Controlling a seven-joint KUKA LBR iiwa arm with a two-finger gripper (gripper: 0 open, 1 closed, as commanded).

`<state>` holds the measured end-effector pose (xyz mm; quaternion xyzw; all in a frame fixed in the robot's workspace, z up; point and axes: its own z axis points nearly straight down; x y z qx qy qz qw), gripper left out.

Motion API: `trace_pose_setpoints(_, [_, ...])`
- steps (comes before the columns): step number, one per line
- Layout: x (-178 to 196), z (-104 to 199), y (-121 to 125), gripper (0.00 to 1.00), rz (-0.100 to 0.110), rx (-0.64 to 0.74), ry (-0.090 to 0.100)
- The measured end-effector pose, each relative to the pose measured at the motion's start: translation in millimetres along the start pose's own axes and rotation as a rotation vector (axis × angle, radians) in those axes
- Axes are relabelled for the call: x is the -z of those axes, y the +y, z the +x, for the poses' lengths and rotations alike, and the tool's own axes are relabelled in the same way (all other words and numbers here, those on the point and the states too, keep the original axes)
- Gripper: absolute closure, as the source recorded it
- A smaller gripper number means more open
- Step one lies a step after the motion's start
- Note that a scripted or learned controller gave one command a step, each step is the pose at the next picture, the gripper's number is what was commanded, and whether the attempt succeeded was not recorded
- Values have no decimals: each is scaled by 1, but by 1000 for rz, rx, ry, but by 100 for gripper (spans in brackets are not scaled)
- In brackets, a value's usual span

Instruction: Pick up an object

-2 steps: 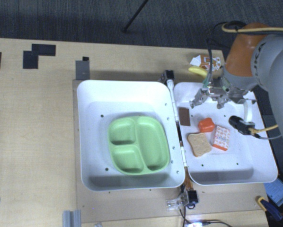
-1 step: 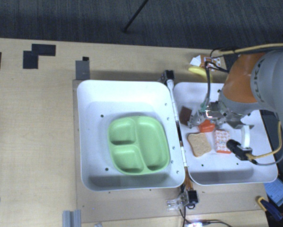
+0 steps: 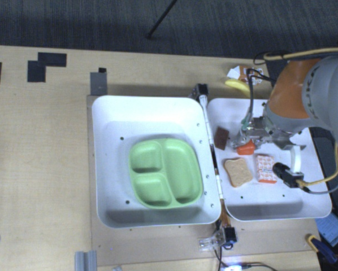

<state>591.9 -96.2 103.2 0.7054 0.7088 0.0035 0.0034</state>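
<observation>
Wooden bench, two white bins

Grey arm reaching from right, wrist bent down, gripper lowered

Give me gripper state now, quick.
Gripper: cannot be told; it sits low in the right bin, just above the orange object.

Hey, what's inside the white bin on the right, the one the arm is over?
The right white bin holds a slice of toast, a small brown block, a red-and-white packet and an orange piece below the pincer. The arm covers the bin's far right part.
</observation>
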Motion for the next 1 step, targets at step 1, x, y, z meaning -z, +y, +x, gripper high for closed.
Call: trace_pose_setpoints(1, [82, 74, -50, 100, 7, 0, 1])
